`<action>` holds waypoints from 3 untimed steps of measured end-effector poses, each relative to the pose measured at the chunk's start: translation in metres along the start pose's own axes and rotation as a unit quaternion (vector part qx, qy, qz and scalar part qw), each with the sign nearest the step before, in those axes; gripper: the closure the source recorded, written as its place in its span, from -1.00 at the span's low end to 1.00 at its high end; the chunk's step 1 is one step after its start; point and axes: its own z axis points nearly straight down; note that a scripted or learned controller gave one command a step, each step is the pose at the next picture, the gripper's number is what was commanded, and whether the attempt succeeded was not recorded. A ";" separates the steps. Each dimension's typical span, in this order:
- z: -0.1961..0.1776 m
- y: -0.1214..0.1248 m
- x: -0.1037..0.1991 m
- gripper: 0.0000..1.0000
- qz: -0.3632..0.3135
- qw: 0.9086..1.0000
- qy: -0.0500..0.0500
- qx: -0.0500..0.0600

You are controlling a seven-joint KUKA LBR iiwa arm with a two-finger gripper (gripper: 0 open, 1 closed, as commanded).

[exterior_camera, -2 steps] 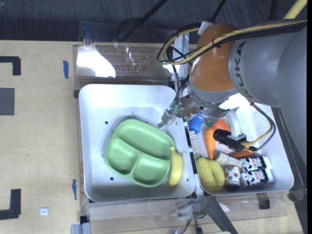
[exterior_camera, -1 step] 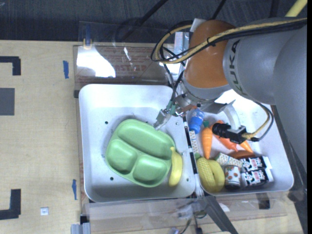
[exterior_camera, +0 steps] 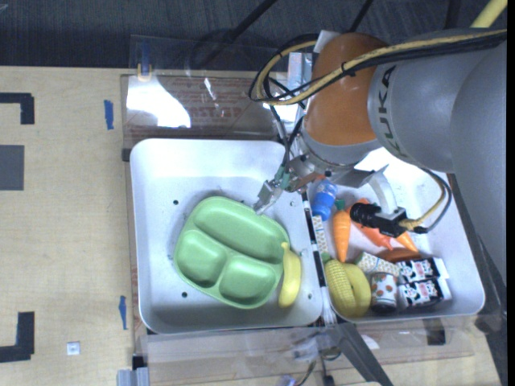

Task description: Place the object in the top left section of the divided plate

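Nearest edge, right bin (exterior_camera: 467, 289): a yellow corn cob (exterior_camera: 348, 286) lies against the wall it shares with the left bin. Just beside the cob stands a small spotted can (exterior_camera: 384, 289), then two black-and-white cow-print cartons (exterior_camera: 420, 281), touching each other.

Left bin (exterior_camera: 153, 240): a green divided plate (exterior_camera: 229, 248) sits near the middle, turned at an angle. It has one long section on the far side and two smaller ones on the near side. A banana (exterior_camera: 290, 277) lies along the plate's right rim, touching it, between the plate and the shared wall. It is outside all three sections.

Farther back in the right bin: an orange carrot (exterior_camera: 342, 233) stands on end, tip toward the cob. Just beyond it is a blue bottle (exterior_camera: 323, 199) with a pale cap.

Gripper (exterior_camera: 272, 190): low over the left bin at the plate's far-right rim, angled down to the left. Cannot tell whether it is open or closed, and nothing can be made out in its grasp.

Behind it the grey arm (exterior_camera: 434, 95) with its orange band comes in from the right, over the right bin's far half.

Farthest left: pale wooden bench (exterior_camera: 64, 215) with strips of blue tape (exterior_camera: 109, 115).
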 end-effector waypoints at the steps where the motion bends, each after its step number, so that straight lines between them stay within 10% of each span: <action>1: 0.000 0.000 0.000 -1.00 0.000 1.000 0.000 0.000; 2: 0.000 0.000 0.000 -1.00 0.000 1.000 0.000 0.000; 3: 0.051 0.050 0.017 -1.00 0.094 0.996 0.000 0.000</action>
